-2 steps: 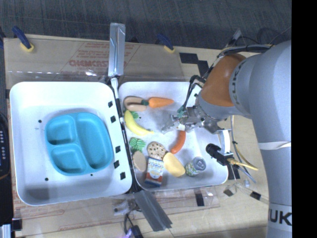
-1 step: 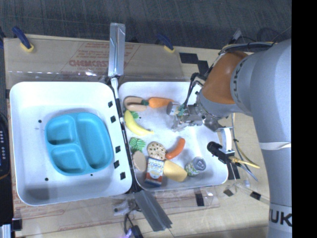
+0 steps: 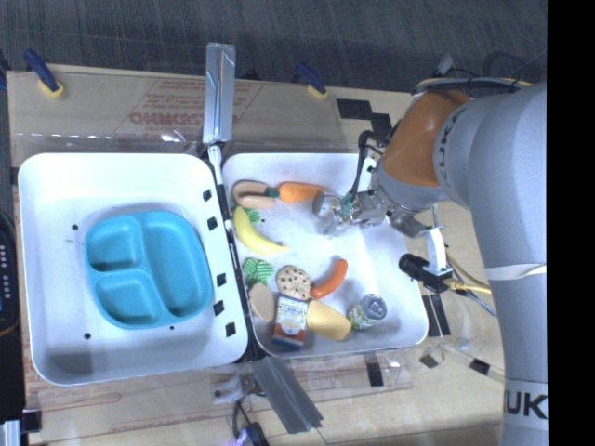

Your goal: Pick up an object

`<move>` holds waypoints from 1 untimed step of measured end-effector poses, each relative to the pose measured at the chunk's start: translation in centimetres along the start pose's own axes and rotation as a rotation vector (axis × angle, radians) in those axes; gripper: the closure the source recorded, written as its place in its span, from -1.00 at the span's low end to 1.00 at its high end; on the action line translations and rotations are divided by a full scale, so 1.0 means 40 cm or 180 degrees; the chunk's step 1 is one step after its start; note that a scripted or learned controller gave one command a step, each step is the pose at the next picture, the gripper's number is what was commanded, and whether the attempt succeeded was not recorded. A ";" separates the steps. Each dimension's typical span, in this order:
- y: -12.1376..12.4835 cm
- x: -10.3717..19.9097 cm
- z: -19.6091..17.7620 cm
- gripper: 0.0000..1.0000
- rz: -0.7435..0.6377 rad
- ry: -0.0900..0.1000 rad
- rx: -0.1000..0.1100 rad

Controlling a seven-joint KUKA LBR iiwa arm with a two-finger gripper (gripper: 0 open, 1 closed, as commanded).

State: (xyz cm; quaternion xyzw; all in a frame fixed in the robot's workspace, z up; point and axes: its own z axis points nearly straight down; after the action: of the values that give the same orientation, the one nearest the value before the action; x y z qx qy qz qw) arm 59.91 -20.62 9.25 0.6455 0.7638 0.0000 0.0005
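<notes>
My gripper (image 3: 333,214) is low in the right bin (image 3: 390,277), near its upper middle, just right of an orange carrot (image 3: 299,192). A hot dog bun (image 3: 251,193) lies left of the carrot. Below are a yellow banana (image 3: 256,233), a green leafy piece (image 3: 257,270), a cookie (image 3: 293,281), an orange-red sausage (image 3: 330,278), a small carton (image 3: 291,321), a yellow wedge (image 3: 327,321) and a small tin can (image 3: 369,310). Nothing shows between the fingers.
The left bin (image 3: 56,203) holds a blue divided tray (image 3: 147,266). A metal divider (image 3: 219,91) stands at the back between the bins. The grey arm (image 3: 493,175) covers the right bin's right side. Cables and clips lie at the right edge.
</notes>
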 end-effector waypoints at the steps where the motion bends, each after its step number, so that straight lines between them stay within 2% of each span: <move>1: 0.000 -0.001 0.000 -1.00 0.0002 0.0000 0.0000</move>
State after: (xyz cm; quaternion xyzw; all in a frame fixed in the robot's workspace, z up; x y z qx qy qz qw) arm 59.90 -20.64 9.26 0.6456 0.7636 0.0000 0.0006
